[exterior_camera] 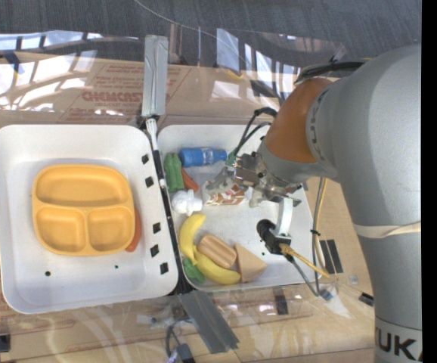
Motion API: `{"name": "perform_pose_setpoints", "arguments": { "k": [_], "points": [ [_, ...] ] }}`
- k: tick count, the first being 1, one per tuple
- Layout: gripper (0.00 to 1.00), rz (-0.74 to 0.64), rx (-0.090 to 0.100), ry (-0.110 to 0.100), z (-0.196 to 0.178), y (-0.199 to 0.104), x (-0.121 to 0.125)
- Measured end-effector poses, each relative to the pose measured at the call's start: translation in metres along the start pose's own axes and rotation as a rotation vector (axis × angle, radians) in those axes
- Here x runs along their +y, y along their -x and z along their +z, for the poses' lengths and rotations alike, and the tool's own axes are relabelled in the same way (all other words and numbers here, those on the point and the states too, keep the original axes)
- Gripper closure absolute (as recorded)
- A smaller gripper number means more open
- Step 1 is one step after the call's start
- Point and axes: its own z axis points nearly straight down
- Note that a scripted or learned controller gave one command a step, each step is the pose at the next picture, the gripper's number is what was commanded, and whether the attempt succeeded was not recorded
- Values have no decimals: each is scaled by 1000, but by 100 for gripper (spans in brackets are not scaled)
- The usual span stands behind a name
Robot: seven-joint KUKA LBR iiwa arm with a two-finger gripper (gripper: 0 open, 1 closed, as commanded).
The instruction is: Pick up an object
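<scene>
— Camera view puts the gripper (237, 178) low in the right bin (298, 274); whether it is spread or pinching cannot be told.

— Its target?

— Probably the red-and-white packet (224, 197), just below it; the blue bottle (202, 156) sits just beyond; banana (190, 237) and hot dog (217, 251) crowd the near-left corner, well clear.

Divided tray (82, 208) in left bin (7, 225), banana (196, 249) in right bin (298, 274)
</scene>
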Motion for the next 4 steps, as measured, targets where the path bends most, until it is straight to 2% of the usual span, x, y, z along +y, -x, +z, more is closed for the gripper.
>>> {"name": "perform_pose_setpoints", "arguments": {
  "k": [1, 2, 3, 4],
  "points": [
    [0, -11, 0, 7, 10, -14, 48],
    [0, 35, -9, -7, 11, -27, 70],
    [0, -213, -11, -24, 12, -25, 86],
    [0, -401, -14, -34, 12, -49, 76]
  ]
}}
